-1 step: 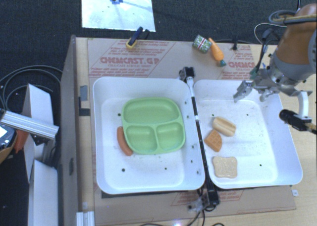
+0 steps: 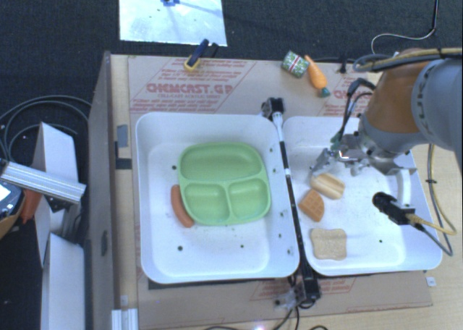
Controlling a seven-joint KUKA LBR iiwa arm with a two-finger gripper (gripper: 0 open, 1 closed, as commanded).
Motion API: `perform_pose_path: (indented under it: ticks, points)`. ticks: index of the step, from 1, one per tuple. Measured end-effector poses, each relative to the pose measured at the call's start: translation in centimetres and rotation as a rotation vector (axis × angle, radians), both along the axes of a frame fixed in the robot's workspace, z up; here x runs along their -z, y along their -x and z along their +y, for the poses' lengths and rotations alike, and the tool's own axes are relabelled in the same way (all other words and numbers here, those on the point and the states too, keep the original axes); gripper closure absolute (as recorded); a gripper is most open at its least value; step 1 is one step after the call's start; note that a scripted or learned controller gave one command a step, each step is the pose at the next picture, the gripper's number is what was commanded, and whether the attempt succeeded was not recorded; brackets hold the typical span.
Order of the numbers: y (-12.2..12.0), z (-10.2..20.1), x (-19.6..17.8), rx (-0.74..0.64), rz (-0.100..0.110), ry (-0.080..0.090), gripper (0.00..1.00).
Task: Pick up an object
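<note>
A: What is in the left bin (image 2: pixel 155 198)?

B: A smooth, pale green plastic plate (image 2: pixel 223 182), rounded at the corners and split into three compartments. A glossy orange-red sausage (image 2: pixel 181 206) lies on the bin floor against the plate's left edge.

A: And the right bin (image 2: pixel 419 249)?

B: Three bread-like pieces. A tan roll (image 2: pixel 328 185), oblong with a pale top, sits near the middle. Just below and left of it is an orange-brown wedge (image 2: pixel 312 205) with a rough-looking surface. Lower still lies a flat slice of toast (image 2: pixel 329 243), pale with a browner rim.

A: Both bins look alike?

B: Shallow, white, glossy plastic with rounded corners, side by side on a cardboard sheet (image 2: pixel 217 86) printed with red lettering. A small green can (image 2: pixel 295 63) and a toy carrot (image 2: pixel 317 75) rest on the cardboard above the right bin.

A: Where is the gripper (image 2: pixel 334 158)?

B: Low in the right bin, just above the roll. Its metal fingers are spread apart with nothing between them; the roll lies close beneath, but I cannot tell whether they touch it.
</note>
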State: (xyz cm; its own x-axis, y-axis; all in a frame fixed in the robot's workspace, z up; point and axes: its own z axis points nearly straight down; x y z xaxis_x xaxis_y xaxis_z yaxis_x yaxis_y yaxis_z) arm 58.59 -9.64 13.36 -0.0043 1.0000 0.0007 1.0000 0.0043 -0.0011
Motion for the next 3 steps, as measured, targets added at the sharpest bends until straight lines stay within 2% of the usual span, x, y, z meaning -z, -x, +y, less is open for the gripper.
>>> perform_pose_path:
  ticks: [1, 2, 3]
  points:
    - [-0.3, 0.7, 5.0, 0.001, -0.002, 0.001, 0.00]
    - [-0.4, 0.7, 3.9, 0.001, -0.004, 0.001, 1.00]
    - [-0.6, 8.8, -5.7, 0.000, -0.005, -0.001, 1.00]
